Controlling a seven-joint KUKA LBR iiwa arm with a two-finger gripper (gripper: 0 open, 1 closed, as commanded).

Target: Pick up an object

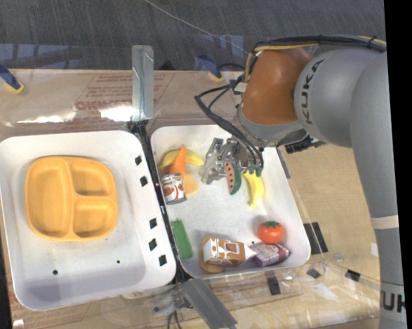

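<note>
While the gripper (222, 163) hangs over the right bin (294, 210) — its grip state I cannot tell — the watermelon slice (234, 179) lies just beside it, lower right, long axis near-vertical.

Robotics lab: taped cardboard bench (67, 92), white bins (13, 230), toy food.

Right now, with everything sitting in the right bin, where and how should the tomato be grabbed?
Take the tomato across its round red body, coming straight down from above. It sits stem up near the bin's right wall, with the purple packet close below it, so closing the fingers from upper left to lower right looks safest.
</note>
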